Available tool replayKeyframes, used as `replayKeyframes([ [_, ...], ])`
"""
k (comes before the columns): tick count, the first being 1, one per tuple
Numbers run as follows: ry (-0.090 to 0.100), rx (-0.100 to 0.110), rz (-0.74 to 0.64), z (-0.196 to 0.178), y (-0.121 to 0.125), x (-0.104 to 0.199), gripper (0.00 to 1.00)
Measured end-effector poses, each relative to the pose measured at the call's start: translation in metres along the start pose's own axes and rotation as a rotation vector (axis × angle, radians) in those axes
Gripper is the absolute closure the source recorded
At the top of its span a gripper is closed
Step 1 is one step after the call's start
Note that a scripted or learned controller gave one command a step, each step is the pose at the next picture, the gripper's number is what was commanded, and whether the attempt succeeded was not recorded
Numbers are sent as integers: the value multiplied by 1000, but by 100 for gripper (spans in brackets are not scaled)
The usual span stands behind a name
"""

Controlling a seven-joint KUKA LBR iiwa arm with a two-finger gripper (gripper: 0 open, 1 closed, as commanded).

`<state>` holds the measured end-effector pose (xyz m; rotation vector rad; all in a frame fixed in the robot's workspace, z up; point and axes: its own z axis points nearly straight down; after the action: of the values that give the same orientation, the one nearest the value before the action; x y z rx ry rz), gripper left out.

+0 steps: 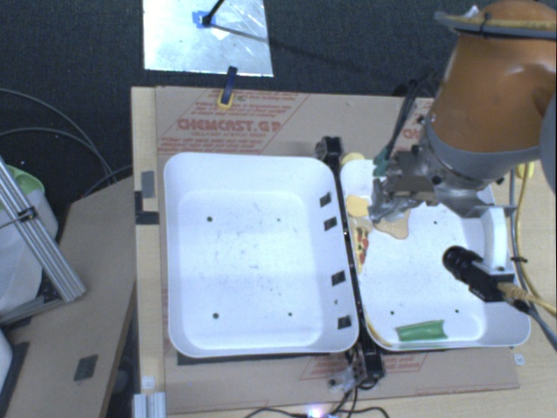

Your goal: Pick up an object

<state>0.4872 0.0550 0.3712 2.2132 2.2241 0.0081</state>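
your tool [389, 205] hangs low over the right bin's [435, 273] far-left corner, probably because yellow pieces [358, 205] cluster there; a green block [420, 329] lies near the front rim.

This is looking like a robotics lab. Two white bins [252, 168] are sitting on a cardboard-covered desk [244, 116] at the frame's center, loose cables [52, 133] are trailing over dark carpet [70, 33] at the left, an aluminum rail [39, 242] is leaning at the left edge, and an orange-banded arm [496, 68] is reaching in from the upper right.
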Motion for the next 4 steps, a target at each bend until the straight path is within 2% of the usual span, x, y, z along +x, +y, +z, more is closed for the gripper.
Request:
replayKeyframes([
  [1,-2,3,9,12,0,-55,100],
  [2,-3,6,7,63,39,-85,100],
  [3,3,1,-7,20,-1,-17,100],
  [4,-2,6,6,68,31,-53,100],
])
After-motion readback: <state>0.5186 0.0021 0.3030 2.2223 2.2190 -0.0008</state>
